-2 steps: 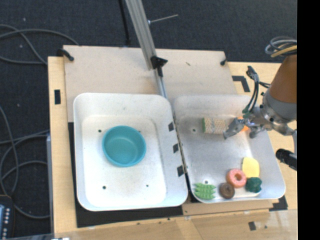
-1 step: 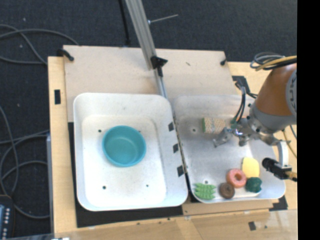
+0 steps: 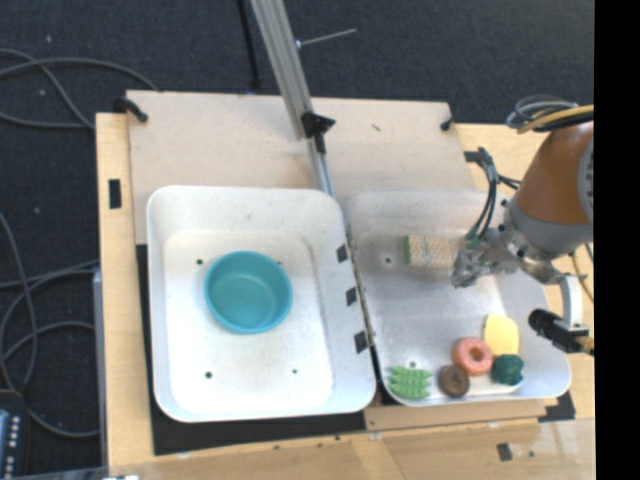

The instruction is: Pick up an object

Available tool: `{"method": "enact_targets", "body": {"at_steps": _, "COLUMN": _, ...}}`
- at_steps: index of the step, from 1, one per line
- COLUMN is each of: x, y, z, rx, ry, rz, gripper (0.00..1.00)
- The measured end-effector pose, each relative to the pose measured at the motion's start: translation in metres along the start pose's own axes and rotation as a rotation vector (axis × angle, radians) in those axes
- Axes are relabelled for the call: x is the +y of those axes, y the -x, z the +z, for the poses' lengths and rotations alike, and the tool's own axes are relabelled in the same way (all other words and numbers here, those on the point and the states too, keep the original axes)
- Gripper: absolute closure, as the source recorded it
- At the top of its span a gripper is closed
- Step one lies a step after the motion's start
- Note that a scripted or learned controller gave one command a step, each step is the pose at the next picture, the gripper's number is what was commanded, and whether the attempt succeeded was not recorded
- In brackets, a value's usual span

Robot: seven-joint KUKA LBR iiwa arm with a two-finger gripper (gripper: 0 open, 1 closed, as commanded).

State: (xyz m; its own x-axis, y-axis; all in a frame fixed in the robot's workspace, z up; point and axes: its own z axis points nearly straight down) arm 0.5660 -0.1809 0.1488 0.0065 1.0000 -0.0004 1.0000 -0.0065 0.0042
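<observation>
The gripper hangs low in the right bin, just beside a tan, speckled block that lies apart from everything else, though whether it grips anything I cannot tell from here. Along that bin's near edge sit 5 small toys: a green ridged piece, a brown ring, a pink doughnut, a yellow piece and a dark green one. The left bin holds 1 teal bowl.

No text, label, brand, number or sign is showing legibly anywhere: nothing readable is appearing on the two white bins, the bench or the arm.
</observation>
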Motion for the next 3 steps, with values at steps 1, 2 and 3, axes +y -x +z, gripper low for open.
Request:
{"method": "enact_targets", "body": {"at_steps": 1, "x": 0.000, "y": 0.011, "z": -0.058, "rx": -0.002, "ry": 0.003, "rz": -0.004, "gripper": 1.00}}
{"method": "enact_targets", "body": {"at_steps": 2, "x": 0.000, "y": 0.021, "z": -0.107, "rx": -0.002, "ry": 0.003, "rz": -0.004, "gripper": 1.00}}
{"method": "enact_targets", "body": {"at_steps": 3, "x": 0.001, "y": 0.021, "z": -0.131, "rx": 0.000, "ry": 0.000, "rz": -0.010, "gripper": 1.00}}
